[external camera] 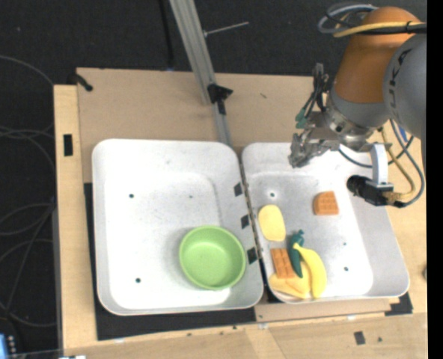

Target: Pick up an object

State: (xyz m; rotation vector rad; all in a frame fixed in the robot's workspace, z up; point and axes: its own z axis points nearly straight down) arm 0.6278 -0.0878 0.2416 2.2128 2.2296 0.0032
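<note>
Lying near hand (302, 154): orange block (326, 203).

Setting: a robotics laboratory test cell.
Bench: a bare plywood bench (154, 103) on a dark floor.
Fixtures: two shallow white bins (162, 170), side by side.
Rigging: a slanted aluminium mast (195, 47); loose cables (12, 163) trailing at left.
Machine: a grey-and-orange industrial arm (371, 58) with exposed wiring.
Props: toy foods (296, 264) and a green bowl (212, 256).
</note>
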